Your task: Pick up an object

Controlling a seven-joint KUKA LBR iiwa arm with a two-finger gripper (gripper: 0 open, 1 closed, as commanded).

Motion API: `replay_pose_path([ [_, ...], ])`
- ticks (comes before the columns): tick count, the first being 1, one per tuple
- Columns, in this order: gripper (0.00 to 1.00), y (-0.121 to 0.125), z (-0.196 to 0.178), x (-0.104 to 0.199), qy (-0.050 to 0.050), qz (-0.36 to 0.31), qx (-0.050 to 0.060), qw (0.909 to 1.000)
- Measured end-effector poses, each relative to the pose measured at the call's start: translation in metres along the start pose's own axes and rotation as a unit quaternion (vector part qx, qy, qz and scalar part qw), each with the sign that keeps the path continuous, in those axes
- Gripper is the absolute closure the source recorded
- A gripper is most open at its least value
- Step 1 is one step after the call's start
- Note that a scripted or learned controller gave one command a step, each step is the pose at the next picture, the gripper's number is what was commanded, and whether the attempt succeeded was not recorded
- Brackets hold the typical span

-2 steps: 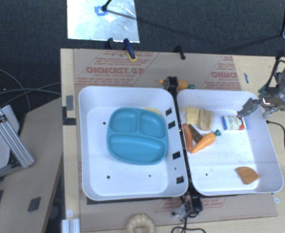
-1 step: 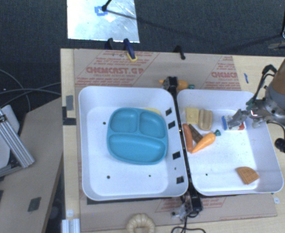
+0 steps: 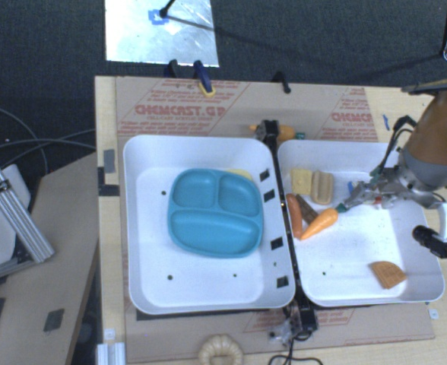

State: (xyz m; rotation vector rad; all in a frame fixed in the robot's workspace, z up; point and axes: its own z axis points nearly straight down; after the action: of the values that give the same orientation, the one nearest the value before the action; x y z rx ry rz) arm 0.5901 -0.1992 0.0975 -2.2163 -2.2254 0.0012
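Nearest me, a toast-like wedge (image 3: 388,274) lies by the right bin's (image 3: 417,289) front edge. Gripper (image 3: 350,203) hovers mid-bin; the carrot (image 3: 319,223) lies just left of it, slanting frontward. Finger state: cannot tell.

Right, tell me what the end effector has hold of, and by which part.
It cannot be told. The end effector sits low in the right bin, its tip near the carrot's end, but no object shows between its tips.

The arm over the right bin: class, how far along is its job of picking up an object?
Done: the arm has reached into the right bin, its tool low beside the carrot. In hand: nothing visibly. Left: grasping and lifting; the carrot, the tan pieces and the brown wedge lie on the bin floor.
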Motion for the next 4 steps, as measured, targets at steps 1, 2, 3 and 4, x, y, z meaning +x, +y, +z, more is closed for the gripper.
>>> replay_pose_path([
  [1, 0.00, 0.001, 0.013, 0.000, 0.000, 0.000, -0.001, 1.0000],
  [2, 1.00, 0.002, 0.002, 0.000, -0.001, 0.001, -0.002, 1.0000],
  [3, 1.00, 0.010, -0.060, -0.001, -0.001, 0.000, -0.004, 1.0000],
  [4, 1.00, 0.022, -0.116, -0.003, -0.001, -0.001, -0.004, 1.0000],
])
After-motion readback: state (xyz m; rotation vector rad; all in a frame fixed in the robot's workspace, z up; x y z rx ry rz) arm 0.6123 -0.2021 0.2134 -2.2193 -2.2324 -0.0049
